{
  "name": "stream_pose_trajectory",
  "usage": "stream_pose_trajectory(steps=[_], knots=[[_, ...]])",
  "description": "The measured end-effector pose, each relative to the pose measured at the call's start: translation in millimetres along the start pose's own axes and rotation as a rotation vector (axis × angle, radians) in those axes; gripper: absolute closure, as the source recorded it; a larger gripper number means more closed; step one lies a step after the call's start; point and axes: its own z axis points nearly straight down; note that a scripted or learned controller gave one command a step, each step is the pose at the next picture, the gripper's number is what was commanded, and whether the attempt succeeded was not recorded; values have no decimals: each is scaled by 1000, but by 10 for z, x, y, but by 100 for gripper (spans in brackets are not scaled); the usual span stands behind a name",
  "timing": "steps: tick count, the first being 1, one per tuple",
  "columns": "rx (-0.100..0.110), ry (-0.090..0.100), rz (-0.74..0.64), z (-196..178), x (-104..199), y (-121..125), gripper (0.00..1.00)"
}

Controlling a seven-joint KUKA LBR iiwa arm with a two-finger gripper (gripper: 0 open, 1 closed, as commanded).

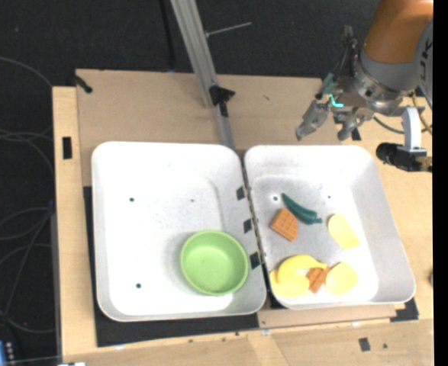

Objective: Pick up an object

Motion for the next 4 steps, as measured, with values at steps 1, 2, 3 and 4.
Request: stream_pose_trajectory(steps=[1, 2, 3, 4], knots=[[4, -2, 5, 438, -64, -43, 0], [6, -2, 6, 1004, -183, -68, 0], [7, -1, 5, 1620, -219, -142, 0], [-4, 0, 8, 1463, -222, -114, 100]])
